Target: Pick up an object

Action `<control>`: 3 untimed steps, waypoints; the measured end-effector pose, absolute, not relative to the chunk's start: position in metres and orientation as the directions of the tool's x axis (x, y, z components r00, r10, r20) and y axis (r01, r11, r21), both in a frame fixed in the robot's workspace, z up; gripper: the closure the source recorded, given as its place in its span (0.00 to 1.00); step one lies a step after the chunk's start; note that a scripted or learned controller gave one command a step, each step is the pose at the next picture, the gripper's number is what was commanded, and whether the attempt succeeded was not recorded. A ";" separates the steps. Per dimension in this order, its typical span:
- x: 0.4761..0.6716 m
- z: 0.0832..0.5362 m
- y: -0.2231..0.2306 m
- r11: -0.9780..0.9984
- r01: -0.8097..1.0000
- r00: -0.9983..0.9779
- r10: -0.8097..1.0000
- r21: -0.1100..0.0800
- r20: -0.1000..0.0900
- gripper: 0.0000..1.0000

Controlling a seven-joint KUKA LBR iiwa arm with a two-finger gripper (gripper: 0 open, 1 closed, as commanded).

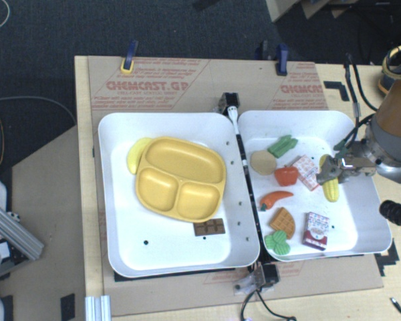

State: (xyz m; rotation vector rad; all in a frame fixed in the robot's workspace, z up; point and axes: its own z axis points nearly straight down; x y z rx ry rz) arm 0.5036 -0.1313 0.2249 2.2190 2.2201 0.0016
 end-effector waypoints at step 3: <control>0.568 0.215 -0.047 0.002 1.000 -0.002 1.000 0.002 -0.001 1.00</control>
